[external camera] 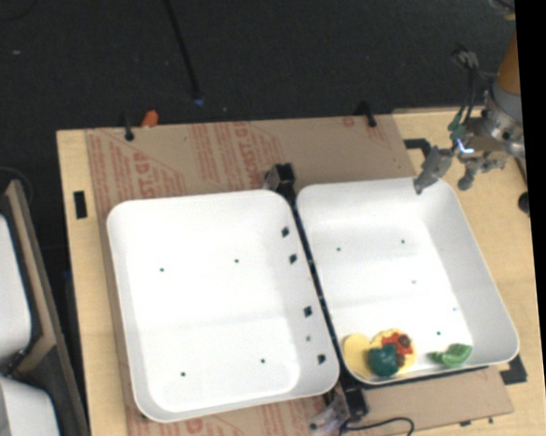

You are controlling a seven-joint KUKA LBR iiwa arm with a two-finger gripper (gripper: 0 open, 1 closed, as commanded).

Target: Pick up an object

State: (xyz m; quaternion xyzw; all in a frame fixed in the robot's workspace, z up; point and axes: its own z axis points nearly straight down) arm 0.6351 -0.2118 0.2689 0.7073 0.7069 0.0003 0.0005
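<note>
Right now I have the two-finger gripper point(444, 173) hanging over the far right corner of the right-hand shallow white bin point(395, 212), its two dark fingers spread apart with nothing between them. What I want lies at the opposite end of that same bin: a small cluster pressed against the near wall, made up of a pale yellow rounded toy point(357, 349), a dark green lump with a red and orange piece on top point(387, 356), and, just to their right and slightly apart, a small bright green leaf-shaped piece point(450, 354). So the move ahead, as I judge it, runs from the gripper toward the camera along the bin's length and a little leftward. The leaf piece looks easiest to me, since it sits alone with its long axis lying across the bin.
</note>
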